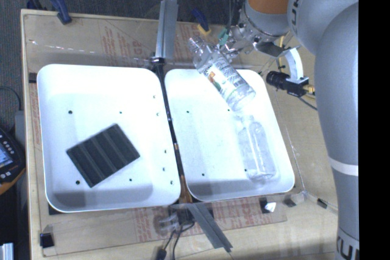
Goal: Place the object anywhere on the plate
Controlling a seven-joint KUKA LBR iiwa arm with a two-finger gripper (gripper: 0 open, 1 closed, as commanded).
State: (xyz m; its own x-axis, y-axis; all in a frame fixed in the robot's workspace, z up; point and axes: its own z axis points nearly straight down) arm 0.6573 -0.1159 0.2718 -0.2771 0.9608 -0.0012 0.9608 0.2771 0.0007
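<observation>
The hand [226, 42] is clamped on the clear bottle [224, 77], carrying it; next it must cross left to the dark plate [102, 154]

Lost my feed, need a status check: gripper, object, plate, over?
Gripper at right bin's far edge, bottle hanging tilted from it. Plate dark, flat in left bin. Second bottle lying in right bin.
</observation>
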